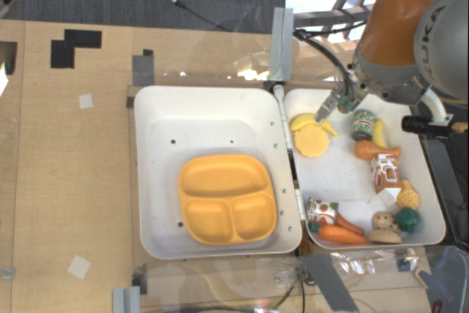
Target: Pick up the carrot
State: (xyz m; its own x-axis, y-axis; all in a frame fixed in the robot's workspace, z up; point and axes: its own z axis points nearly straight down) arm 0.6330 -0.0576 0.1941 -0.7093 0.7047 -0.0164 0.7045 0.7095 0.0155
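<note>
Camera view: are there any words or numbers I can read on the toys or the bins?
No text can be read anywhere.
Small can in the right bin: red and white label, too blurred to read.
Carton with brown and white print: too small to read.
Dark can near the pincer: label print too blurred to read.
Yellow tray, left bin and carrot: no markings visible.
</note>
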